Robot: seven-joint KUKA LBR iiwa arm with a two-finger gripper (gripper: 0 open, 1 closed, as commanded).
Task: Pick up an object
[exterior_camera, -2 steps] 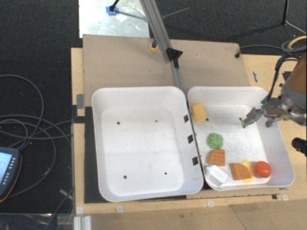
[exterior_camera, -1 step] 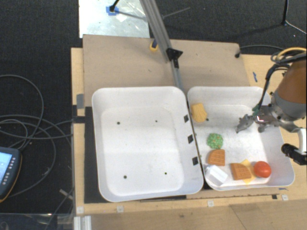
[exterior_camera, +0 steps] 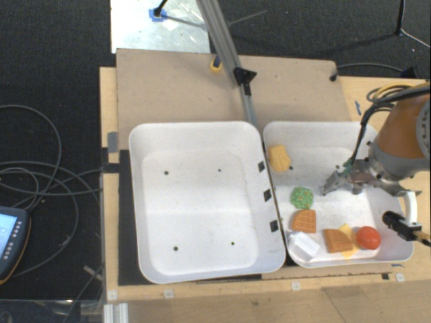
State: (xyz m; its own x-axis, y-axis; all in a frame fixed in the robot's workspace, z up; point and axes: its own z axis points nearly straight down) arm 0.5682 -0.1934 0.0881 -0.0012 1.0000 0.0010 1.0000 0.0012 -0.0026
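My claw (exterior_camera: 335, 182) hovers in the right bin (exterior_camera: 316, 134), centre right of frame, fingers spread, holding nothing | targets bunch along the bin's lower edge: green ball (exterior_camera: 302, 196), waffle (exterior_camera: 304, 221), tomato (exterior_camera: 368, 237) | green ball nearest, easiest reach

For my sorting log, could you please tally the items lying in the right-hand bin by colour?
Yellow: 2, the corn-like piece near the divider and the small wedge beside the toast
Green: 1, the round piece
Orange: 2, the waffle and the toast slice
Red: 1, the tomato
White: 1, the block at the front edge
Total: 7
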